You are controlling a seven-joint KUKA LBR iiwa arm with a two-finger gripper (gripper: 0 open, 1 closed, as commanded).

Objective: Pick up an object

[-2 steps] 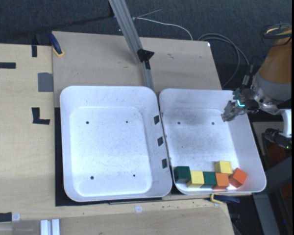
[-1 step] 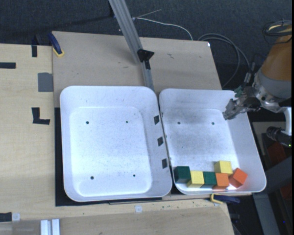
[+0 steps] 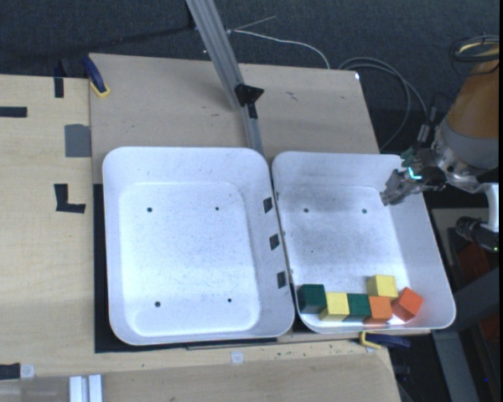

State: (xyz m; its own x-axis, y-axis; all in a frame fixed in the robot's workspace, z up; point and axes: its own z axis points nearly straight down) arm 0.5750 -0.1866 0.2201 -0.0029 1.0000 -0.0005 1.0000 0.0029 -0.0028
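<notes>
Several small blocks lie bunched along the near edge of the right bin (image 3: 335, 174): a dark green block (image 3: 312, 297), a yellow block (image 3: 337, 305), a green block (image 3: 358, 308), an orange block (image 3: 379, 309), a second yellow block (image 3: 384, 286) and a red-orange block (image 3: 407, 302). My gripper (image 3: 396, 188) hangs over the bin's far right rim, well away from the blocks. Nothing shows between its tips.
The left bin (image 3: 121, 174) sits beside the right one, joined by dark clips (image 3: 274, 241). A slanted metal pole (image 3: 220, 44) rises behind the bins. Cables (image 3: 386, 78) trail on the dark floor at the back right. Blue clamps (image 3: 95, 75) mark the bench edges.
</notes>
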